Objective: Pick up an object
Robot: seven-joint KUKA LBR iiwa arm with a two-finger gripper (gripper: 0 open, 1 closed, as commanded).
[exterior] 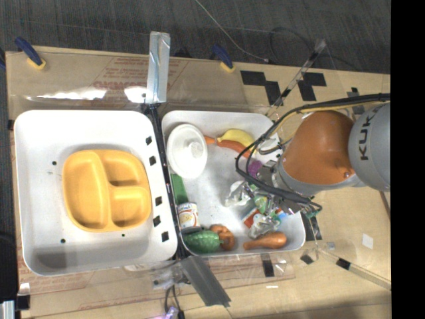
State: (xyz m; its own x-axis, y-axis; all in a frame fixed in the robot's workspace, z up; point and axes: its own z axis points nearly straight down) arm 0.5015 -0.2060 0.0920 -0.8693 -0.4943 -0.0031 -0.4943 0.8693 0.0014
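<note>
— Where is the claw (255,201) right now?

— Down in the right bin (219,121), hanging below the arm (319,148) with its orange band. It sits low over a pile of small toys near the bin's right side.

— Spread or pinching?

— I cannot tell. Cables and the wrist hide the tips, and the pile under them is a blur of green, red and silver bits.

— What lies around the claw?

— Just below it, toward the near wall, an orange carrot (265,241) lies flat. Left of that, a brown lump (222,234) touches a green vegetable (201,241). A small jar (188,216) with a red label stands left of the claw, beside the bin's left wall, with a green bottle (178,188) just above it. Farther up and to the left sits a white cup (186,149), and a yellow banana (236,137) lies above the claw by the far wall.

— And the other bin?

— The left bin (40,131) is well apart from the claw and holds a yellow divided plate (106,189).
</note>
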